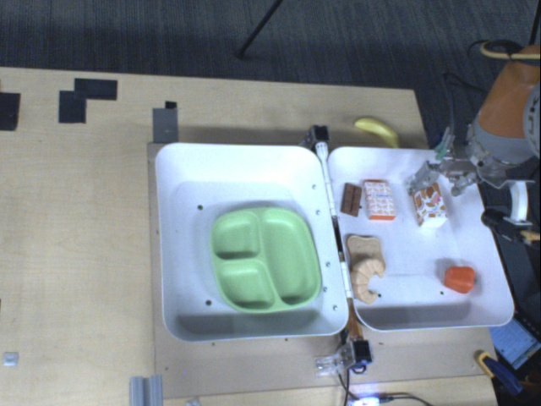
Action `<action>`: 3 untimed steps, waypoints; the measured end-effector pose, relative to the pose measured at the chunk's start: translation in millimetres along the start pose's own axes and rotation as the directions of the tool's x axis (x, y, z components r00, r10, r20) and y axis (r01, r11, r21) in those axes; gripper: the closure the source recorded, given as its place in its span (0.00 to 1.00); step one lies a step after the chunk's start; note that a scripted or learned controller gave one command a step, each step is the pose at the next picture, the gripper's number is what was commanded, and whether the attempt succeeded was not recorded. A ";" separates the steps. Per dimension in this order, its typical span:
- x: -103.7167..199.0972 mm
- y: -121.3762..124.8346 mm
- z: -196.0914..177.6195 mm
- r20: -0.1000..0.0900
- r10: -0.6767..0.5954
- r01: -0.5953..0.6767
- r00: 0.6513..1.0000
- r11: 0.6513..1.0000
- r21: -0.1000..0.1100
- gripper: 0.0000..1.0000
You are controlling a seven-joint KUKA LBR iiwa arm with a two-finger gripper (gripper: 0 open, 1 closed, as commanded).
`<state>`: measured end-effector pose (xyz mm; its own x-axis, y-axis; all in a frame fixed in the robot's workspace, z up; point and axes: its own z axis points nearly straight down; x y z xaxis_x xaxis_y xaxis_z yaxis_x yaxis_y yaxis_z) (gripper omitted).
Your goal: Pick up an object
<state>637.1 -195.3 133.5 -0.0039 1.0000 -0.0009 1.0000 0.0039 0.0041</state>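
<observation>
Tool (pixel 441 178) over one carton (pixel 429 205); two bins (pixel 182 227).

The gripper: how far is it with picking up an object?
Done: the gripper has reached the right bin and sits just above the small carton. In hand: nothing visibly; the carton, orange box, croissant and red piece lie in the bin. Left: grasp and lift.

Gripper (pixel 441 174) is seen at 2 o'clock in right bin (pixel 482 252), directly over white carton (pixel 429 205); contact can't be confirmed. Orange box (pixel 379 200), brown bar (pixel 351 198), croissant (pixel 368 276), red object (pixel 459 279) are spread there. Green divided plate (pixel 265 257) is seated in left bin (pixel 182 227).
</observation>
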 end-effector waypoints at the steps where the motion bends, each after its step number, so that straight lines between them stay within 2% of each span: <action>1: 48.0 -34.2 41.8 0.005 0.001 -0.001 1.000 1.000 -0.014 0.00; 2: 91.7 -82.2 44.8 -0.001 0.001 -0.001 1.000 1.000 -0.006 0.00; 3: 92.3 -79.9 33.0 -0.002 -0.001 0.001 1.000 1.000 -0.012 1.00</action>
<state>556.9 -103.3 100.1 -0.0048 1.0000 0.0007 0.9999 0.0048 0.0158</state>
